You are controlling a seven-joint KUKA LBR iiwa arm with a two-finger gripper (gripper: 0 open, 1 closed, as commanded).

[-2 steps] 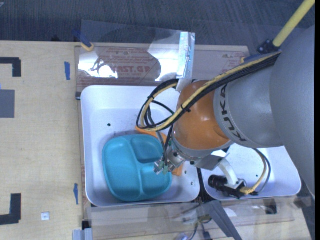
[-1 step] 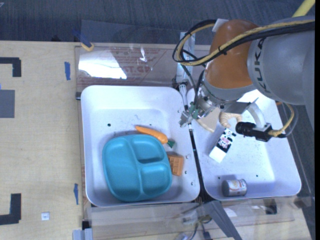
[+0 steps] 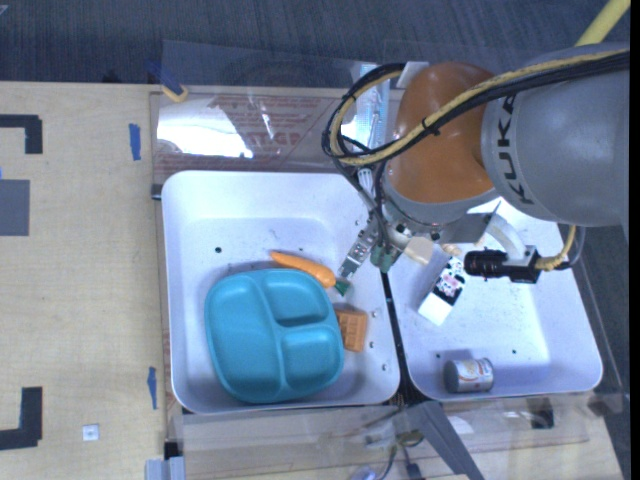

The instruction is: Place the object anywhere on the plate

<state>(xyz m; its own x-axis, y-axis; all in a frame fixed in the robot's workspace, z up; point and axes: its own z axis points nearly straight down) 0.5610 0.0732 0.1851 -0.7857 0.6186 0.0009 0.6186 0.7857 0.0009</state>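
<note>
A teal divided plate lies in the left bin, toward its front. An orange carrot-shaped object rests against the plate's far rim. A small orange-brown block lies on the bin floor, touching the plate's right edge. My gripper hangs low near the left bin's right wall. Its tip is just right of the carrot's end and above the block. I see nothing clearly held in it.
The right bin holds a white box with a black and pink marking and a grey can lying near the front. The arm's orange band and cables overhang the divider between the bins.
</note>
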